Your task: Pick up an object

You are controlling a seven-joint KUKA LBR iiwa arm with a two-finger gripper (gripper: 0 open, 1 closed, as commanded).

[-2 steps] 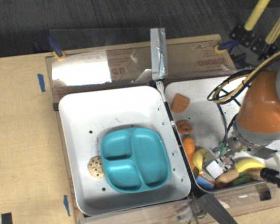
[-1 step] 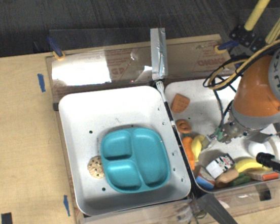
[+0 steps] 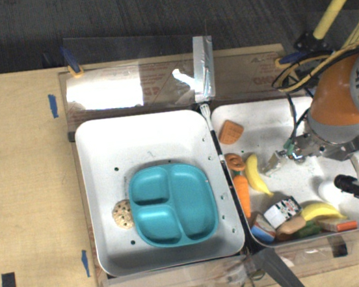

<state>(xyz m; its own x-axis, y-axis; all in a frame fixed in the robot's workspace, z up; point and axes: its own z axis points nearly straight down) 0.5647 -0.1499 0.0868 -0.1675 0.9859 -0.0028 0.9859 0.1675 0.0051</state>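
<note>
The right bin (image 3: 261, 117) holds a heap of toy food. An orange block (image 3: 230, 131) lies at its back left, and a small orange piece (image 3: 234, 162) sits by the left wall. Nearer the front are a yellow banana (image 3: 256, 174) and a carrot (image 3: 242, 195). A second banana (image 3: 321, 209) and a white and black box (image 3: 281, 211) lie along the front wall. My gripper (image 3: 275, 161) hangs low over the middle of this bin, just right of the first banana. Nothing visible is held in it.
The left bin (image 3: 101, 150) carries a teal divided plate (image 3: 172, 203) with a speckled cookie (image 3: 122, 214) against its left edge. A black part of the arm (image 3: 350, 184) juts over the right bin's right side. Cables (image 3: 300, 64) trail behind the bins.
</note>
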